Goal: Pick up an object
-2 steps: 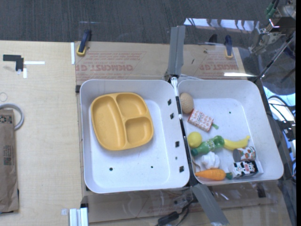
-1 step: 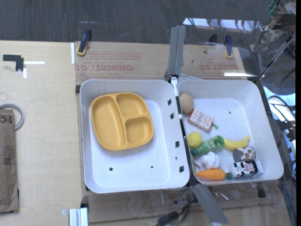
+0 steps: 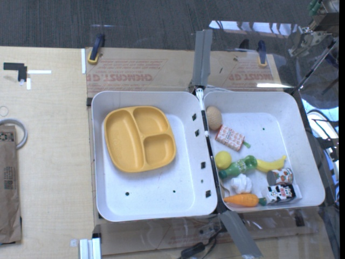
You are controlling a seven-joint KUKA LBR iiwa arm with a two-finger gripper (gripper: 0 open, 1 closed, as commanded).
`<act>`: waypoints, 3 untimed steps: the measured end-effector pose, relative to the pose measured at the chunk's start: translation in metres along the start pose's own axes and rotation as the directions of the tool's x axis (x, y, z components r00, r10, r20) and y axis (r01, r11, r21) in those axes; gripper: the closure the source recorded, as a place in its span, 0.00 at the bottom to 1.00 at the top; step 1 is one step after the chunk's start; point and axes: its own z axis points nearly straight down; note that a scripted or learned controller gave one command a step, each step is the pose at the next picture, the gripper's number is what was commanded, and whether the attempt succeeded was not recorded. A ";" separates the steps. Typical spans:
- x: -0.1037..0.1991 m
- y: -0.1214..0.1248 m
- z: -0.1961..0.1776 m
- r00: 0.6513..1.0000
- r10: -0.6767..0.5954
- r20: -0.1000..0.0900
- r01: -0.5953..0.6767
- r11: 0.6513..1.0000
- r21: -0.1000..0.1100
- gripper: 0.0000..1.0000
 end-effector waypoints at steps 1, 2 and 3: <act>0.000 0.001 -0.008 1.000 -0.002 0.002 0.002 1.000 0.001 1.00; -0.001 0.002 -0.016 1.000 -0.004 0.004 0.004 1.000 0.003 1.00; -0.001 0.003 -0.024 1.000 -0.006 0.006 0.006 1.000 0.005 1.00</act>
